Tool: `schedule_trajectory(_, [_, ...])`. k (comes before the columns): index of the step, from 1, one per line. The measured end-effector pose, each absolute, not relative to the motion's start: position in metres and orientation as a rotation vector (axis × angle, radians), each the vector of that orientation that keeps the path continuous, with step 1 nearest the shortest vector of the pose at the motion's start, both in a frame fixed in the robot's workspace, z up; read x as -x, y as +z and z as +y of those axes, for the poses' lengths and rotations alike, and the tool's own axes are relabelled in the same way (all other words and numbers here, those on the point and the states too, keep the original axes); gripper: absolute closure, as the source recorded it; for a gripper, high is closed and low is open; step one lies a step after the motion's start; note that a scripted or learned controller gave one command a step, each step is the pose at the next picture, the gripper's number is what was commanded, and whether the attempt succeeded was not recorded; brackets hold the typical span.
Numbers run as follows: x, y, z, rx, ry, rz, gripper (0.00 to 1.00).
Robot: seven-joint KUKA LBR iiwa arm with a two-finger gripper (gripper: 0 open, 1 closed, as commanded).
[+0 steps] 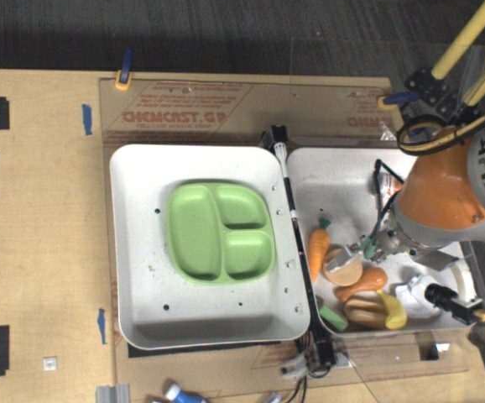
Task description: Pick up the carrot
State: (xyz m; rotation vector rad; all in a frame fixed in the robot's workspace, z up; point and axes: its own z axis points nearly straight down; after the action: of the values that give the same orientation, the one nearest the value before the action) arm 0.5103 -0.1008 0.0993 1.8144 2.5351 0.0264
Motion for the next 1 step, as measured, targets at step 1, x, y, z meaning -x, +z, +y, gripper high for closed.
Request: schedule_trajectory(1, [-0.4857, 0.0897, -0.0969, -1.848, 0.015, 2.522, 0.00])
